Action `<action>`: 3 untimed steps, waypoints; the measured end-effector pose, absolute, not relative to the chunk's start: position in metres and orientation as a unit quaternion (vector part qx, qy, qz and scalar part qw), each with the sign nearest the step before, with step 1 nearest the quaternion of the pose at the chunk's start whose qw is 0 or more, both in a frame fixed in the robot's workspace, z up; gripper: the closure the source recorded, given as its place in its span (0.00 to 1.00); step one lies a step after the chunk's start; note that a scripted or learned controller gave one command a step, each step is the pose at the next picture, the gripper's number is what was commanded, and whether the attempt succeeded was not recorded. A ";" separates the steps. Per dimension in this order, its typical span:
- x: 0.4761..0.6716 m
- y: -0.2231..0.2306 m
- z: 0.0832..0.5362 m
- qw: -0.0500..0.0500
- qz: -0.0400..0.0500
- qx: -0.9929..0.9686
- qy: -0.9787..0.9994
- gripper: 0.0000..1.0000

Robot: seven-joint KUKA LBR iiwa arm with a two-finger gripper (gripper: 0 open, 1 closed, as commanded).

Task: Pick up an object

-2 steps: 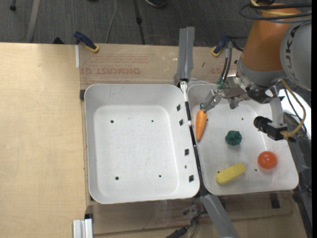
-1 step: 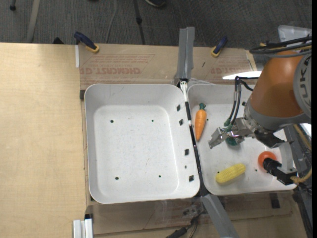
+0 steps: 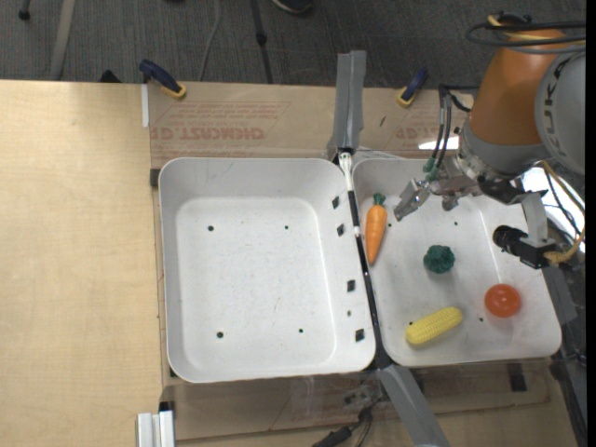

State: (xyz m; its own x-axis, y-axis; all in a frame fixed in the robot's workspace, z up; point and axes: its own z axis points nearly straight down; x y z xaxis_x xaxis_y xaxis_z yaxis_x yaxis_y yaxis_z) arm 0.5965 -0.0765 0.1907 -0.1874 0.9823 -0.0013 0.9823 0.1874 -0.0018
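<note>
My gripper (image 3: 428,203) hangs over the back of the right bin (image 3: 484,347), open, with nothing between its fingers (image 3: 407,201). An orange carrot (image 3: 374,233) with a green top lies along this bin's left wall, just left of and below the gripper. Near the bin's middle sits a dark green lumpy object (image 3: 440,259), a little in front of the gripper. A yellow corn cob (image 3: 434,325) lies by the front wall. A red-orange tomato (image 3: 502,300) rests at the front right.
The left bin (image 3: 177,250) sits beside the right one, with a grey divider post (image 3: 350,101) rising behind their shared wall. Clamps (image 3: 163,79) hold the cardboard at the back. The arm's black cables (image 3: 531,245) hang over the right bin's right side.
</note>
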 end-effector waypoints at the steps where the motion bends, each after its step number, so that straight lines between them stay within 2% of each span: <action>1: 0.502 -0.008 0.191 0.001 0.001 -0.643 -0.766 0.00; 2: 0.567 -0.101 0.231 0.000 0.001 -0.611 -0.792 0.00; 3: 0.477 -0.136 0.130 0.001 0.001 -0.628 -0.778 0.00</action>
State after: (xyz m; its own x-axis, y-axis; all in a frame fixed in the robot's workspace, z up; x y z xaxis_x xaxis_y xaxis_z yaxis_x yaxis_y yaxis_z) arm 0.4768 -0.1362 0.1297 -0.2115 0.9774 0.0007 0.9774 0.2115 -0.0031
